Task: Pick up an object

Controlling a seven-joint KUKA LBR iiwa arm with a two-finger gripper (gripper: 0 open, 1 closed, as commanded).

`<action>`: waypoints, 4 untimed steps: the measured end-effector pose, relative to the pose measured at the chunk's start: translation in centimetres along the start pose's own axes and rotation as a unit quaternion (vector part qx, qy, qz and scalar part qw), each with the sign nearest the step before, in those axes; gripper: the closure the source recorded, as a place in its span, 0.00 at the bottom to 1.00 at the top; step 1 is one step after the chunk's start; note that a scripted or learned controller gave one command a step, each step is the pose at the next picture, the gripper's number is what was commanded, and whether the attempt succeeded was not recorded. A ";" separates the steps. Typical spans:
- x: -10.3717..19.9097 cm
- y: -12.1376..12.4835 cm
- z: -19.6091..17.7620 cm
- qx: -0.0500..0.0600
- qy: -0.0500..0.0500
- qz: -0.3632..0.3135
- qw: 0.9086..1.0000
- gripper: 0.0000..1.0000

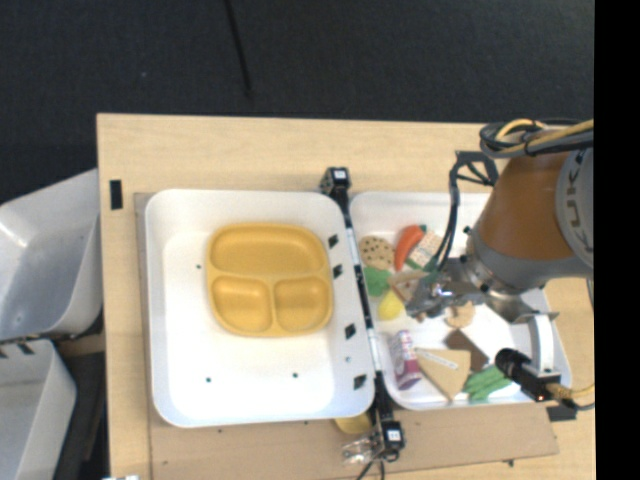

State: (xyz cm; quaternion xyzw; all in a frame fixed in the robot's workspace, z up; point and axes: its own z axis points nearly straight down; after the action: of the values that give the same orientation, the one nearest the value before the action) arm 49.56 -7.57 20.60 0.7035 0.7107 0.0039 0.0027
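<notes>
Toys piled in the right bin, end effector low over them

Toys fill the right bin (560,363) on my screen: a carrot (409,242), a cookie (376,251), a yellow lemon (391,308), a purple packet (406,359) and a tan wedge (446,371). My end effector (432,296) sits just right of the lemon, among them. I cannot tell if it grips anything. A yellow plate (270,278) lies in the left bin (180,368) on the tabletop (220,153).

The arm (530,223) covers a good chunk of the right bin (400,206), so whatever's under it is hidden. The hand (432,298) is too blurry to read, and the arm runs off-frame.
</notes>
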 end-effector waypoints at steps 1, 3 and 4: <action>12.7 1.2 -4.5 0.002 0.002 -0.004 1.000 1.00; 26.6 7.8 -6.3 0.004 -0.001 0.003 1.000 1.00; 26.0 0.3 -2.9 0.009 -0.002 0.005 1.000 1.00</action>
State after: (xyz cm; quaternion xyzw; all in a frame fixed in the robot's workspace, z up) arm 49.58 18.38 23.53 0.7069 0.7073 -0.0035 -0.0023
